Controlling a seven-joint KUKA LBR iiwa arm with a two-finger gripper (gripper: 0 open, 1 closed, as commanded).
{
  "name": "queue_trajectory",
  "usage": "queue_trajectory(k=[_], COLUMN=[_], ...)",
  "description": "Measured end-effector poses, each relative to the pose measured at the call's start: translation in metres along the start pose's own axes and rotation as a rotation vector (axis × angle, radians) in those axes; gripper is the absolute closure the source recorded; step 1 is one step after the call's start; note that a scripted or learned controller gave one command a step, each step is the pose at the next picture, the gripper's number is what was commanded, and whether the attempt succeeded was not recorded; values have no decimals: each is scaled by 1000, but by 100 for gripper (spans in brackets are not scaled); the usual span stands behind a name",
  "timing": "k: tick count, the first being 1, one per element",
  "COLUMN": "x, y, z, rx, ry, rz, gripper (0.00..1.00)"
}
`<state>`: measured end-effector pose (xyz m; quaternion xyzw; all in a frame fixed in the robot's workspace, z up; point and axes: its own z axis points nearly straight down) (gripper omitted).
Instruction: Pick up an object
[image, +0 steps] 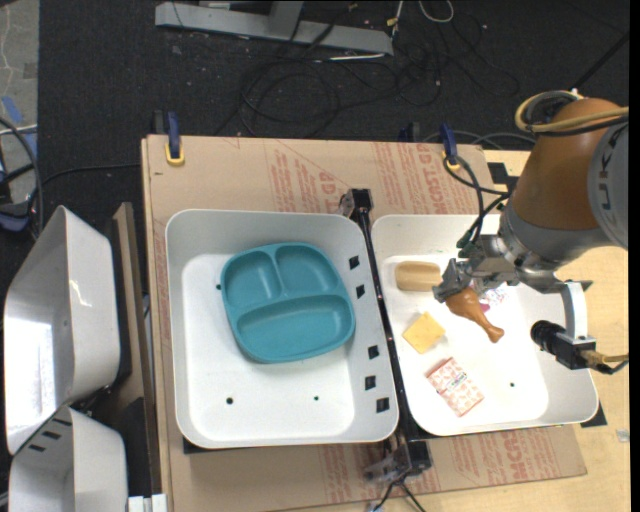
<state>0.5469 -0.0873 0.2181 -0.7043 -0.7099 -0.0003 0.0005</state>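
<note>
Left bin (190, 330) carries a teal divided plate (287, 302) in its upper middle, with bare white floor along its six o'clock edge. Over to the right bin (570, 405): a tan bread roll (417, 275) at ten o'clock, a yellow cheese wedge (424, 332) centre-left, a red-and-white packet (455, 385) at six o'clock, print unreadable. The end effector (462, 285) sits over a brown drumstick (474, 311); whether it's gripping, I cannot tell. Open floor at four o'clock.

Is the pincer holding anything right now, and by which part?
Cannot be told. The pincer sits at the thick end of the brown drumstick toy in the right bin, but the grip itself is hidden.
</note>
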Motion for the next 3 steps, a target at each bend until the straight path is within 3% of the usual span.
queue_trajectory(k=[2, 3], x=[118, 163], y=[32, 41], z=[-10, -12], rx=[-4, -2], ry=[0, 1], rz=[-1, 0], gripper=[100, 100])
